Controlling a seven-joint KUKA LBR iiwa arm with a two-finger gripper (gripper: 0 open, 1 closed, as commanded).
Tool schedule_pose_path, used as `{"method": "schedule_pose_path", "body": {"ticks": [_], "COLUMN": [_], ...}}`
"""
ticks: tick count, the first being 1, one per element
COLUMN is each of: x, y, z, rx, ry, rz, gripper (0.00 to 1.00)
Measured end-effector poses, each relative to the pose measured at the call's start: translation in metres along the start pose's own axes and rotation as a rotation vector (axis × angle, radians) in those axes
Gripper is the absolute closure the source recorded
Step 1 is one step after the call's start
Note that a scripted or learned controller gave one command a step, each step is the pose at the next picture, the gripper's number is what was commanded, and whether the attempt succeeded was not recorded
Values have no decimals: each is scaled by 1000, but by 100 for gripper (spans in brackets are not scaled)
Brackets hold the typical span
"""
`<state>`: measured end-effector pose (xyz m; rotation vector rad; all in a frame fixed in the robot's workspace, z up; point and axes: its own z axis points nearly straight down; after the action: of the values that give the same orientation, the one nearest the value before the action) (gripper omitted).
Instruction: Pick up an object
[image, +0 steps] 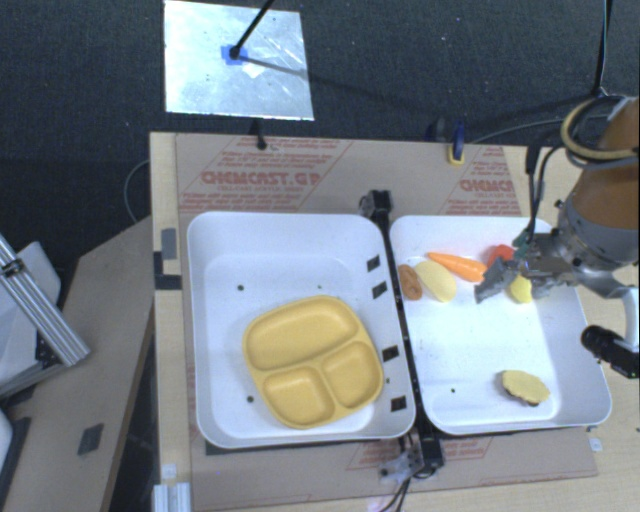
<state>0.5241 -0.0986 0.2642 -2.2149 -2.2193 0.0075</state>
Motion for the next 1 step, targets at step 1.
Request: {"method": "schedule_pose_path", "body": {"ticks": [1], "x": [0], "y": [2], "z": [-5], "rx": [-10], "ry": [-1], "rz": [-2], "gripper": [0]}}
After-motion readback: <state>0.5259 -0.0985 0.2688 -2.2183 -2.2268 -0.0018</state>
